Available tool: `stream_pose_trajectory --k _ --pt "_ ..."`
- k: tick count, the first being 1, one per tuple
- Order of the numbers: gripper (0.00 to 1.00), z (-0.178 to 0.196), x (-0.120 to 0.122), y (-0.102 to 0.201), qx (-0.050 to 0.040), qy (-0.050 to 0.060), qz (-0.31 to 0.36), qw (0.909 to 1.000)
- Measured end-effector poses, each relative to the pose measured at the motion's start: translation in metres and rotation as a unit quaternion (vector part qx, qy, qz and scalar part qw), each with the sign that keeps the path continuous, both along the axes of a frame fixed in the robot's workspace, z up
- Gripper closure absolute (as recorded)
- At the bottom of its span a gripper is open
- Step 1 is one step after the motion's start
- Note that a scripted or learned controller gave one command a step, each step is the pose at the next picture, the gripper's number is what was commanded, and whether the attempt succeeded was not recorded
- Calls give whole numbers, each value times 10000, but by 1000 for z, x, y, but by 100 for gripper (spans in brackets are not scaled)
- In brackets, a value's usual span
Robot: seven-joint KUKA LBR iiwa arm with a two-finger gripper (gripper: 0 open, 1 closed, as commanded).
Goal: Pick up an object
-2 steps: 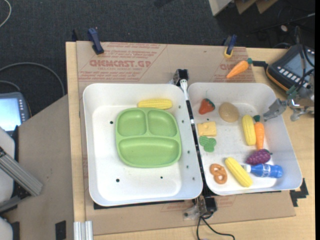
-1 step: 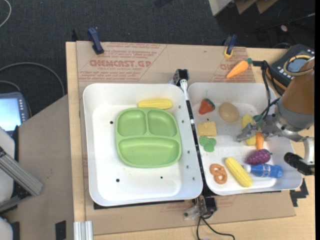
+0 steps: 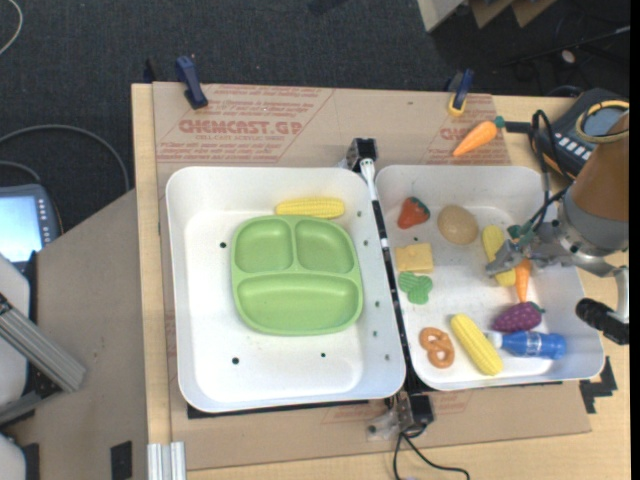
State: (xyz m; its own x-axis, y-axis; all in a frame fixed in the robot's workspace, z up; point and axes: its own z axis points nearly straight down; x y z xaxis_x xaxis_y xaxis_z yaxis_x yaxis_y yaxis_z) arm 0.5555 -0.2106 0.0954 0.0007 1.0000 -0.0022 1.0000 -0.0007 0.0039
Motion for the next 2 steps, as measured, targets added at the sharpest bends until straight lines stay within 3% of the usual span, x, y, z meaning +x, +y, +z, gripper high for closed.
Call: stream_pose_trajectory --k 1,2 --pt "100 -11 69 80 17 17 47 10000" --pt "100 97 72 151 22 -44 49 10000"
